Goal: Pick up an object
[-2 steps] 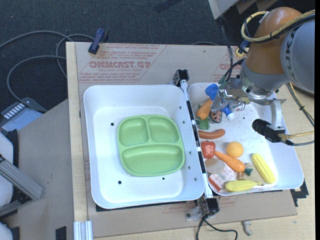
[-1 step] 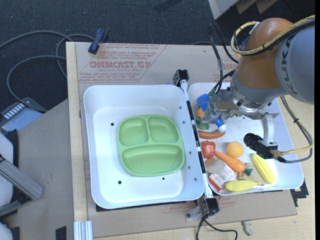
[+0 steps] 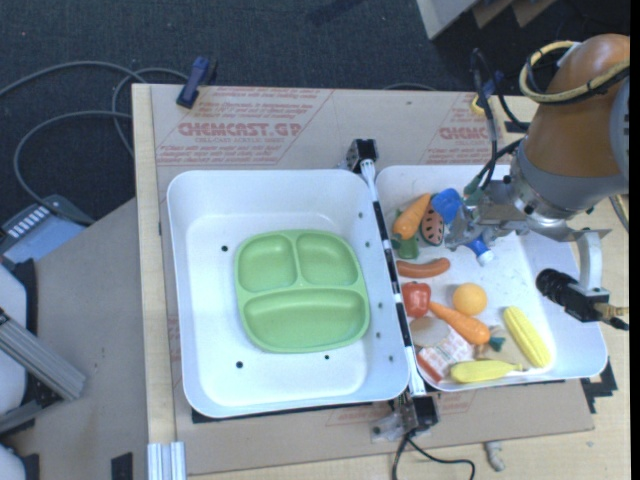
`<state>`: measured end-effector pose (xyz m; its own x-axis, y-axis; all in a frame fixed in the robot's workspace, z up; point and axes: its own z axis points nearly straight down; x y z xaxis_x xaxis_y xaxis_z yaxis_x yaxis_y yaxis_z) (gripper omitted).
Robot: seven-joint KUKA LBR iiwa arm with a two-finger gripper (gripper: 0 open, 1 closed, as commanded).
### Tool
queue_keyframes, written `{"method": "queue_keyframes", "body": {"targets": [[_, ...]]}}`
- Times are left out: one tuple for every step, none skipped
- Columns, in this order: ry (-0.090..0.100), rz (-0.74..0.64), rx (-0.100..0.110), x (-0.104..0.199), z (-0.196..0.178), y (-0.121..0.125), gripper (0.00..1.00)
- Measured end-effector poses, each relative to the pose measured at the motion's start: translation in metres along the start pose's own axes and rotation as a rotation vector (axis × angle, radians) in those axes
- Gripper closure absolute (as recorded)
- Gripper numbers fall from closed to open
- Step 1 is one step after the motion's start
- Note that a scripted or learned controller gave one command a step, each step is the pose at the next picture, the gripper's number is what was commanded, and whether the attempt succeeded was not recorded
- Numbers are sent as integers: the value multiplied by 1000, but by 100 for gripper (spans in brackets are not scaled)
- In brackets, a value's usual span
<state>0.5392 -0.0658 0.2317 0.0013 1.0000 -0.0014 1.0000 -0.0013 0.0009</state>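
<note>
White plastic forms two shallow bins side by side on a brown bench printed with red lettering. A blue clip lies near the bench's far left corner.

The left bin holds a light green divided plate with three compartments, lying flat around the bin's middle.

The right bin holds a scatter of toy food. Near its far left corner an orange carrot leans beside a small dark strawberry-like piece and a blue piece. Just nearer, a reddish sausage lies along the left wall. A red pepper sits by the left wall, touching a second carrot that points toward the near right. A round orange fruit rests near the bin's middle. A corn cob lies toward the right wall. A yellow banana lies along the near edge, beside a pale wrapped packet.

The grey and orange arm reaches in from the right, its gripper low over the far part of the right bin, just right of the blue piece. Whether its fingers are parted or closed cannot be told, and nothing can be seen held between them.
</note>
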Motion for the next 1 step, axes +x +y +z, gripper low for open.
{"method": "queue_keyframes", "body": {"targets": [[0,-1,0,-24,18,23,100]]}}
